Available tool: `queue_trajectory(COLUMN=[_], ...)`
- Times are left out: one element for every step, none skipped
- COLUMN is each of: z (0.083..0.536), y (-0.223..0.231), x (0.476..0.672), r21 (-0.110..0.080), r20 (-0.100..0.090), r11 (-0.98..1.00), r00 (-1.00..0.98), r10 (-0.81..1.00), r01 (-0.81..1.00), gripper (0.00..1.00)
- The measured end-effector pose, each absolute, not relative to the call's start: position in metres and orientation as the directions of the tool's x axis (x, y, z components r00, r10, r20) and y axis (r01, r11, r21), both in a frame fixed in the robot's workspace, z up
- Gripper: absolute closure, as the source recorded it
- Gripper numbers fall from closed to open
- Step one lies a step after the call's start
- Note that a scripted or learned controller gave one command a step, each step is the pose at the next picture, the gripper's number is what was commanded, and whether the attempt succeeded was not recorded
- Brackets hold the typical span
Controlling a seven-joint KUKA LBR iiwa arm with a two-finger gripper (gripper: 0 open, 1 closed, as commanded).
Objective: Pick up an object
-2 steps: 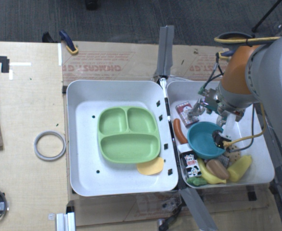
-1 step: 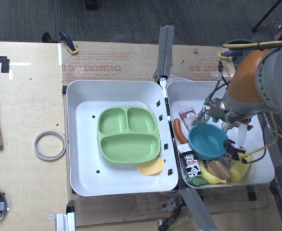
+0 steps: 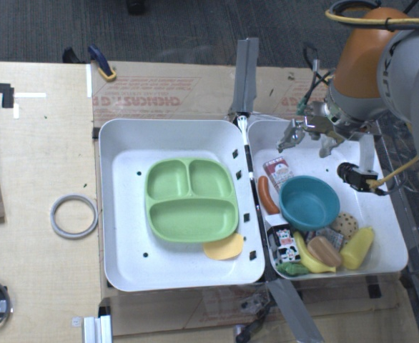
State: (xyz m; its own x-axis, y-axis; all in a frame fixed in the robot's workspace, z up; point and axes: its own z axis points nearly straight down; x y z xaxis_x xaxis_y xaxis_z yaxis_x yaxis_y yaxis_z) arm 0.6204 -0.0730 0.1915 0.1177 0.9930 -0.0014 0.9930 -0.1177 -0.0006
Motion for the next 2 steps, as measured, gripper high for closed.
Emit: queue_trajectory(z=[0.191,0.109], y=[-0.075,-0.112], x=[0.589,0.564], r21=[-0.003,0.015], r20=[-0.001,-0.008], r11=[0.125,0.305], r00=[-0.125,-0.304], r10=[0.992,0.953], r01=[0.992,0.952], gripper=[0.0,0.0])
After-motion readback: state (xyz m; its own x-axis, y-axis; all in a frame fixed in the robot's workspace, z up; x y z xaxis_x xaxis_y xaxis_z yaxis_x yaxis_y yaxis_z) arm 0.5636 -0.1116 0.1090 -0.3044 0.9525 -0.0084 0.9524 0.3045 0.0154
